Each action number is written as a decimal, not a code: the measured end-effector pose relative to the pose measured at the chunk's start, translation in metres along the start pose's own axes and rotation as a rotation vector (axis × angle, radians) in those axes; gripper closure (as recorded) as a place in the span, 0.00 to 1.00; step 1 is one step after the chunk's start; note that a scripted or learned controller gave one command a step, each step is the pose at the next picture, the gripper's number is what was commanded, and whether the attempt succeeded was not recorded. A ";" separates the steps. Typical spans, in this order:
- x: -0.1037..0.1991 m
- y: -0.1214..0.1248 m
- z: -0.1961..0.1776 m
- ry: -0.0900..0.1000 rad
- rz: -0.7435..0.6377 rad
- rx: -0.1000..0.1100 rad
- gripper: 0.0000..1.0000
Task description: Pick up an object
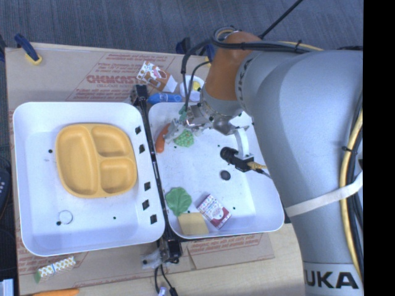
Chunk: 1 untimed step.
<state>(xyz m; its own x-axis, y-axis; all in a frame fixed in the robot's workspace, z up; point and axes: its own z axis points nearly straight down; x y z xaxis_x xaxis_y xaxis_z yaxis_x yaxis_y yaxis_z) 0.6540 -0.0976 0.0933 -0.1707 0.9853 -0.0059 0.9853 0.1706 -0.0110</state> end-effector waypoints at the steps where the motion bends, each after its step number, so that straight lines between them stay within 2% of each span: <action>1: 0.000 0.000 0.000 0.000 0.000 0.000 0.00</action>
<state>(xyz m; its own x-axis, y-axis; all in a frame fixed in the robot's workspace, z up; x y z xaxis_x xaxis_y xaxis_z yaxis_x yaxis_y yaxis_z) 0.6540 -0.0976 0.0933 -0.1707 0.9853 -0.0059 0.9853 0.1706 -0.0110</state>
